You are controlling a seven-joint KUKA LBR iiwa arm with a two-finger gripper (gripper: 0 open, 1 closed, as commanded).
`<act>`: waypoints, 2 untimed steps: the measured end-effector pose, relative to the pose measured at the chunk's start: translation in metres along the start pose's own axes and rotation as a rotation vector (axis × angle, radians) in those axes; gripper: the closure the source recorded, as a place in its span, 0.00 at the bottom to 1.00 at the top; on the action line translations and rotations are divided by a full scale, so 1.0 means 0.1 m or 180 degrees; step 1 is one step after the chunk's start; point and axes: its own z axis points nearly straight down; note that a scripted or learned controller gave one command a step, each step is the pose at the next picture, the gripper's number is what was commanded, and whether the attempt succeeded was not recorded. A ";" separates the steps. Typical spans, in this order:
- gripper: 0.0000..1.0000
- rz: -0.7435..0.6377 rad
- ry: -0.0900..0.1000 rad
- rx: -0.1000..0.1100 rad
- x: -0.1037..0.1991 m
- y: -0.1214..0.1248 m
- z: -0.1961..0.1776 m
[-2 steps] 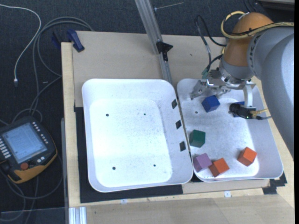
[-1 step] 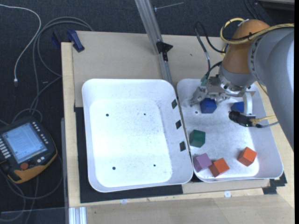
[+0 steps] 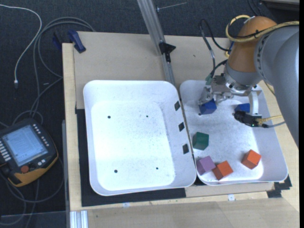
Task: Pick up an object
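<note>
Observe the arm (image 3: 247,51) entering from the frame's upper right, wrist bent down over the right bin (image 3: 281,169). The tool (image 3: 209,100) grips the blue cube (image 3: 207,108), right of frame centre

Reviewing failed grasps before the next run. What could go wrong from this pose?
1. The end effector is at the blue block, but a grip can't be seen; the block may stay behind or slip on lifting.
2. The block lies near the far left corner of the right bin; a nudge could push it against the wall.
</note>
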 end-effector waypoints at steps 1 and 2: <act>1.00 -0.0024 0.0011 -0.0033 0.84 -0.01 -0.94; 1.00 -0.0024 0.0017 0.0019 1.67 -1.03 -1.25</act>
